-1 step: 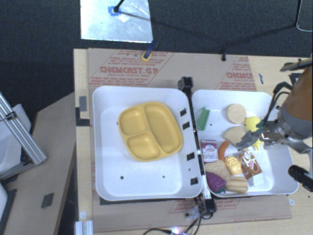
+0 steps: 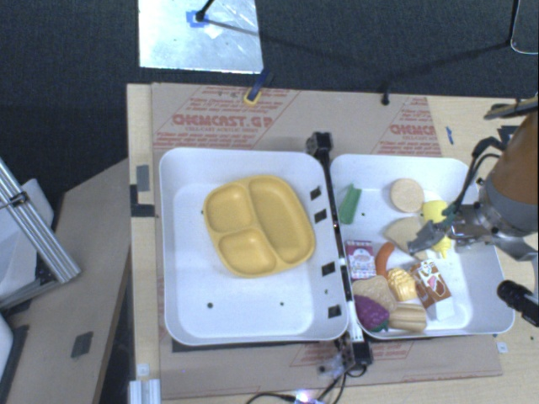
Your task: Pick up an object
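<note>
Two white bins are carried side by side on the surface (image 2: 210, 108). A yellow divided plate (image 2: 257, 224) is held in the left bin (image 2: 181, 251). Small toy foods are gathered in the right bin (image 2: 484, 301): a green block (image 2: 349, 202), a round cracker (image 2: 407, 195), a purple piece (image 2: 372, 311). The end effector (image 2: 431, 236) is lowered over them beside a yellow piece (image 2: 433, 209); whether anything is gripped cannot be told.

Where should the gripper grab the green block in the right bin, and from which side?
Grip the green block across its narrow width at mid-length, coming straight down. It lies flat and elongated, running roughly up-down in the view. Its right side is open floor; the bin wall sits close on its left, so one finger gets little room there.
</note>
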`<state>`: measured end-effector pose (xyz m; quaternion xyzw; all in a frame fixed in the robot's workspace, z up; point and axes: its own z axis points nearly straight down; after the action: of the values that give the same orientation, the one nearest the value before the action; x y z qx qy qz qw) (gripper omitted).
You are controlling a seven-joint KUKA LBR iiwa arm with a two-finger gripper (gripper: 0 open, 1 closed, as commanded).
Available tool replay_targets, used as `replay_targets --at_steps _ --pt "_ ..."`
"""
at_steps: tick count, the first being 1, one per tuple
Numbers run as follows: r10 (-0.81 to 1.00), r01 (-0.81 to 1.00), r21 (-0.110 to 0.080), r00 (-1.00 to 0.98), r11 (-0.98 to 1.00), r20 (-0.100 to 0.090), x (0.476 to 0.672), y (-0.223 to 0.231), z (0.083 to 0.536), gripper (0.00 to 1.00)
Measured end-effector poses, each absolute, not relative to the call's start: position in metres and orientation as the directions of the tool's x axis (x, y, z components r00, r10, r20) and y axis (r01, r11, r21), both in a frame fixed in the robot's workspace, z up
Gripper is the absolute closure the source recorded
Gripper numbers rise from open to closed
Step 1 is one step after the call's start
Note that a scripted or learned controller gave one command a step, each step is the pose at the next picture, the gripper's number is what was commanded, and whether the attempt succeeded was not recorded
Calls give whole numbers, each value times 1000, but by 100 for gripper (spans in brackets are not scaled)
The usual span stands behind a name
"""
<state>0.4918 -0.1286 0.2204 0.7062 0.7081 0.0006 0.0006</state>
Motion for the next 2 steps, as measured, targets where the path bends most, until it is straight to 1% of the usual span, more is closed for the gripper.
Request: replay_targets --at_steps 1,2 --pt "1000 1000 -5 -1 1 1 486 -128 159 0" --pt "1000 1000 7 0 0 -2 490 -136 118 0"
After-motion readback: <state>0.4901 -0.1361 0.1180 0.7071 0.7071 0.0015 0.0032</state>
